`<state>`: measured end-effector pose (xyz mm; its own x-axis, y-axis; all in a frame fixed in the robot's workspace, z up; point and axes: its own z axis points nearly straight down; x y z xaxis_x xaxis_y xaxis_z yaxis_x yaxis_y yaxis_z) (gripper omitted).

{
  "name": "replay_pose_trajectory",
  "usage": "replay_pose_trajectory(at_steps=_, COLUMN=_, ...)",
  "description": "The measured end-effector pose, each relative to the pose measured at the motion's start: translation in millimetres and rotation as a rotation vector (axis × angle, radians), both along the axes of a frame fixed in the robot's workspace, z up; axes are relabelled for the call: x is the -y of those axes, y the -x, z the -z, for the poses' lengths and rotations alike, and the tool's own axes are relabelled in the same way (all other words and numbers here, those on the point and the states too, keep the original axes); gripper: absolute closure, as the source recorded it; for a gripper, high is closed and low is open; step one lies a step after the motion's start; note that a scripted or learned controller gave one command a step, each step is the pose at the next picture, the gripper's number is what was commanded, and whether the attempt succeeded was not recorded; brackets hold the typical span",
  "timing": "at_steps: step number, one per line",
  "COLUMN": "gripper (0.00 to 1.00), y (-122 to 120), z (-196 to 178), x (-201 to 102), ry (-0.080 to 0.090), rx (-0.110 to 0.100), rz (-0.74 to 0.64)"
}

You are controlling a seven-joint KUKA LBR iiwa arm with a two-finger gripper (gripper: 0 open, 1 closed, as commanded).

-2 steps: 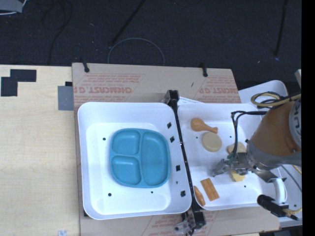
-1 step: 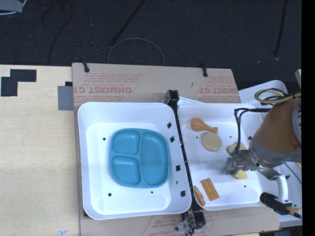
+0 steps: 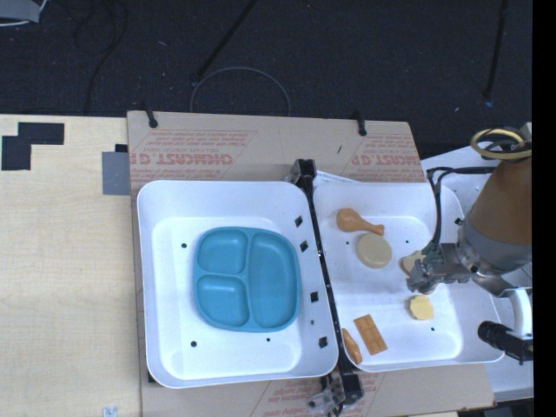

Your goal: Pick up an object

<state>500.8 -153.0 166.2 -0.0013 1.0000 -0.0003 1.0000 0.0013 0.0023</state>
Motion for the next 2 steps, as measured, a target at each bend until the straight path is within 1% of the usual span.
replay_pose_trajectory(at_steps=1, gripper=1.0, y=-3.4, z=-58.4, x=9.6, ry=0.001, rx=0.001, rz=0.001)
replay_pose_trajectory(at_steps=2, gripper=1.0, y=-4.0, z=-105.8, x=10.5, ry=0.0, rx=0.0, rz=0.0)
